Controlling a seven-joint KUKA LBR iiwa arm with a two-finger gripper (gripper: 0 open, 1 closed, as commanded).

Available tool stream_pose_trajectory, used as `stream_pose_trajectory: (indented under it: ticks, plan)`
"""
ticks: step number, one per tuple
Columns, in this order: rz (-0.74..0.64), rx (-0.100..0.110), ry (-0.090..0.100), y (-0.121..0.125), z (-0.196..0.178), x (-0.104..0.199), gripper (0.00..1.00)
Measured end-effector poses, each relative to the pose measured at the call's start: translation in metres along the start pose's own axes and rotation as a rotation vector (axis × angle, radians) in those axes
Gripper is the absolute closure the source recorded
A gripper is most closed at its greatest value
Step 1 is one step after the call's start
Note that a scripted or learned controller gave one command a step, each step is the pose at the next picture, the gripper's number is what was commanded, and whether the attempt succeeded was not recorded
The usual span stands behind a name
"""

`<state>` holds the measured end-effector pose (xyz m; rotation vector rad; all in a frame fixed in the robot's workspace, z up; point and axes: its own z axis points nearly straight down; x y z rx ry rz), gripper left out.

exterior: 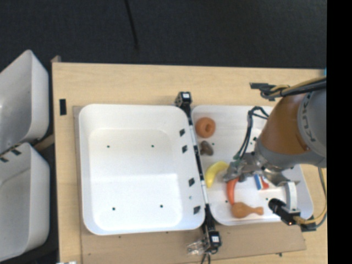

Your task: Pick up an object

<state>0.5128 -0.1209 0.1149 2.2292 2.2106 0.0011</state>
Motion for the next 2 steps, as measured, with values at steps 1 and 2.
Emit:
stream_pose_trajectory:
  ticks: [1,2]
  plan:
    - [-0.019,-0.012,0.002,0.067,-0.091,0.067,1.0]
    - [-0.016,0.001,0.003,0.083,-0.085,0.124,1.0]
